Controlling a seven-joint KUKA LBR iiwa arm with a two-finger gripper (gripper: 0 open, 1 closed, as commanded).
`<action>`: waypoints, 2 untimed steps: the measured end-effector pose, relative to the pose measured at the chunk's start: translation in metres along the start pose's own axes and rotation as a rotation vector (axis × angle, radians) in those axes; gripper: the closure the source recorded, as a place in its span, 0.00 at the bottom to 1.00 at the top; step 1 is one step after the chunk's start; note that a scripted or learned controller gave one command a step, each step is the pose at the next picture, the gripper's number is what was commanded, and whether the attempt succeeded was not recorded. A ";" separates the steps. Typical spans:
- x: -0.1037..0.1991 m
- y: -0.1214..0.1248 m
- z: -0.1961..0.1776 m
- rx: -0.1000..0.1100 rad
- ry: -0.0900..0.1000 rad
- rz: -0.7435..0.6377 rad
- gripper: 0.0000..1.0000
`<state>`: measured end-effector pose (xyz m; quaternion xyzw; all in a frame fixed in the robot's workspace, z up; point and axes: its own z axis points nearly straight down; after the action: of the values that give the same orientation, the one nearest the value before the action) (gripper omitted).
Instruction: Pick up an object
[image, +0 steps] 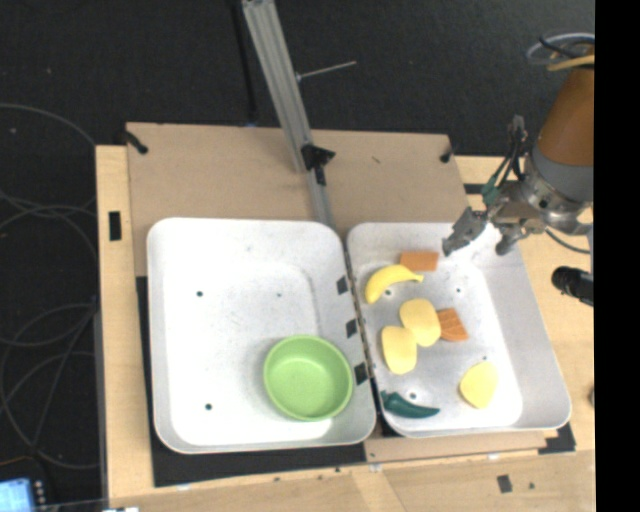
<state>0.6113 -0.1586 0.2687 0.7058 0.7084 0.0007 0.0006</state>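
My gripper (486, 238) hangs over the far right corner of the right bin (520, 330). Its two fingers (461, 236) stand apart, open, with nothing between them. Just left of it lies an orange block (419, 262), and a yellow banana (389, 282) lies beside that. Lower in the bin are two pale yellow pieces (420, 322) (398, 350), a small orange piece (453, 326), a yellow lemon-like piece (479, 385) and a dark green pepper (409, 405).
The left bin (220, 290) holds a green bowl (308, 377) near its front right corner. A grey metal post (285, 90) slants up from the back between the bins. Brown board (290, 165) lies behind both bins.
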 end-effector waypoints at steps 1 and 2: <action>0.000 0.000 0.000 0.000 0.000 0.000 0.00; 0.003 -0.010 0.049 0.006 -0.002 0.004 0.00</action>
<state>0.6019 -0.1561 0.2198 0.7073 0.7069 -0.0021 -0.0006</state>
